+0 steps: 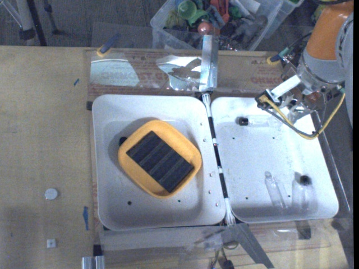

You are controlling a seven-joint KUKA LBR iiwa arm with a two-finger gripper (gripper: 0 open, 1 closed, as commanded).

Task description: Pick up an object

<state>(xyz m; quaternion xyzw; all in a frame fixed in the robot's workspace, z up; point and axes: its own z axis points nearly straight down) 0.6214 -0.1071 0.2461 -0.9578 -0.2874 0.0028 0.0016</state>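
A yellow, rounded-square object (160,158) with a dark ribbed top lies tilted in the left bin (106,206). In the right bin (252,206) are a small dark piece (242,120) near the back and another small dark piece (304,179) near the front right. A clear, see-through item (274,188) lies by the front. My gripper (291,104) hangs over the right bin's back right corner, above and apart from these objects, with yellow cable looping beneath it.
A metal divider strip (216,150) separates the two bins. A clear tub of colourful toys (224,10) stands behind the bench. An upright metal bar (208,63) and crumpled foil (179,72) sit behind the bins. A small round disc (51,194) lies on the bench at left.
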